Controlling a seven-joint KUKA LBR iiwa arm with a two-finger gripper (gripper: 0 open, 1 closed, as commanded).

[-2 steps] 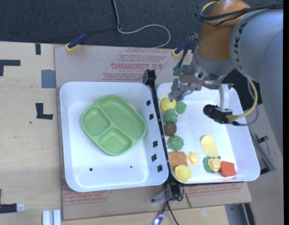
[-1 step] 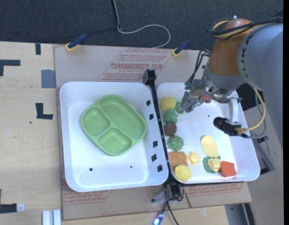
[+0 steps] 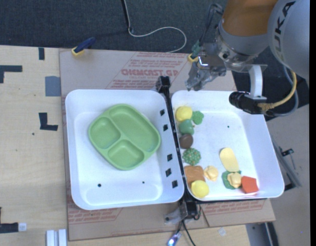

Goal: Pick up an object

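I see my gripper above the right bin's far rim, its state unclear, with the yellow ball just below.

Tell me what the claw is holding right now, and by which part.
Nothing. The claw hangs above the far rim of the right bin, with nothing between its fingers.

My bench is pale wood with black marks on the left; a cardboard sheet covers it, and dark carpet lies beyond.
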